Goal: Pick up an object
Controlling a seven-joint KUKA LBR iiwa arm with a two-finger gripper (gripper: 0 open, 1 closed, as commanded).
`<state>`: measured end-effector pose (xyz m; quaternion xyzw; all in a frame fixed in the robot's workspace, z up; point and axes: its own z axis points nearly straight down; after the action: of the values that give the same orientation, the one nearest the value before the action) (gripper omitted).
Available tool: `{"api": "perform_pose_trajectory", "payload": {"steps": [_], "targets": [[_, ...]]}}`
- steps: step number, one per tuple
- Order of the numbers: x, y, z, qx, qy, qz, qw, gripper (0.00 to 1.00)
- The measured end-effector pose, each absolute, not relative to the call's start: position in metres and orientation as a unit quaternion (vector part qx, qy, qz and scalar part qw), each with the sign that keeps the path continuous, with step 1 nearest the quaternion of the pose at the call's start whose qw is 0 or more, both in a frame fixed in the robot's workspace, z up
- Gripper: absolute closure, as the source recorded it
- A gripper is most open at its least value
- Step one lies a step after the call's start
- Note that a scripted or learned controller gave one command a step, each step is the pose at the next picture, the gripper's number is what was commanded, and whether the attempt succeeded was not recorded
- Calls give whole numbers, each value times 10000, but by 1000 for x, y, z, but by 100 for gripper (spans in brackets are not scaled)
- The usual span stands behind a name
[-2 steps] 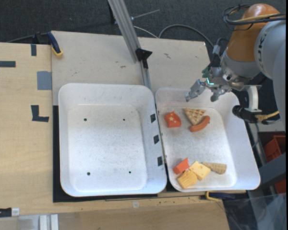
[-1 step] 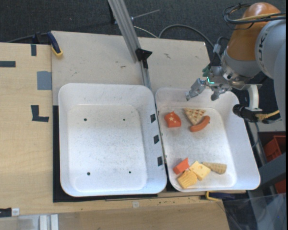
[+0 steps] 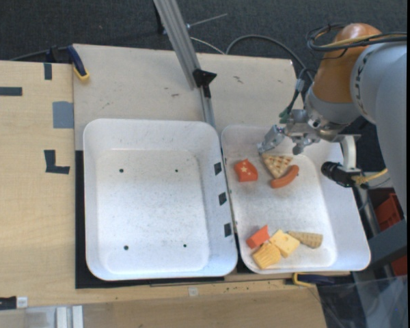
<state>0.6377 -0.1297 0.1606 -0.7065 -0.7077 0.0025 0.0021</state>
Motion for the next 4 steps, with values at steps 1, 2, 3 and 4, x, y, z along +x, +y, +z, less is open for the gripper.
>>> {"api": "perform_pose_trajectory", "payload": {"steps": [1,2,3,4], "targets": [[644,-129,102,-7061,-7081,12,-6,0],[648,-130,94,-7061,-7081,-10,-55,0],[649,-129,106,-7056,-7086,-17,-65,100],[645,-127,168,-7063,-7079,-15,-21,100]]}}
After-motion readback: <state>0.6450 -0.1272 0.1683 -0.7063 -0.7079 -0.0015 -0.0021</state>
